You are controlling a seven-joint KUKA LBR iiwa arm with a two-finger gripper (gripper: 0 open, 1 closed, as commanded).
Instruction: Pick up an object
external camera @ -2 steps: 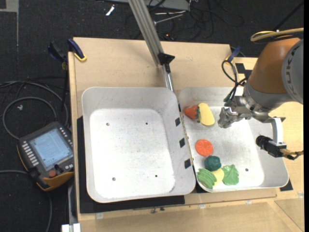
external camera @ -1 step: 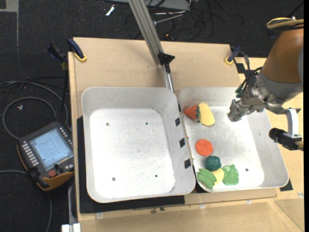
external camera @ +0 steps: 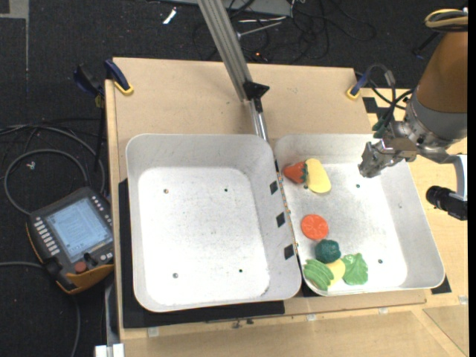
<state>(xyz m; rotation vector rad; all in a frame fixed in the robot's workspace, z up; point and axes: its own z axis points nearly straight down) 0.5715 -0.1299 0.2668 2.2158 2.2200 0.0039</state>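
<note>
**Objects for picking — approach stage, nothing yet grasped**

Objects for picking lie in the right bin [external camera: 416, 222], the one nearer the counter's [external camera: 186, 95] right edge. Two groups can be told apart. Near the bin's far-left corner, a yellow piece [external camera: 318, 177] rests touching a red-orange piece [external camera: 295, 172] on its left. Toward the near-left corner, an orange disc [external camera: 314, 226] lies just beyond a dark teal piece [external camera: 326, 251]; below these, against the near rim, a striped green piece [external camera: 319, 274], a small pale yellow piece [external camera: 337, 269] and a light green piece [external camera: 355, 269] crowd together, touching or nearly so. The left bin [external camera: 201, 222] shows a bare white floor.

The end effector [external camera: 371, 162] hangs over the far part of the right bin, to the right of the yellow piece and apart from it, with the arm's orange band [external camera: 446, 69] above the counter's far-right corner. Whether it is released or clenched cannot be told at this size; no object shows between its tips.

Judged step: positioning before descent — the pick is not yet made. The next move would call for choosing a target. The yellow and red-orange pair is nearest, yet their contact may hinder a clean closure; the orange disc stands freer but looks flat, leaving little to grip. The clustered pieces at the near rim seem the riskiest choice.
</note>
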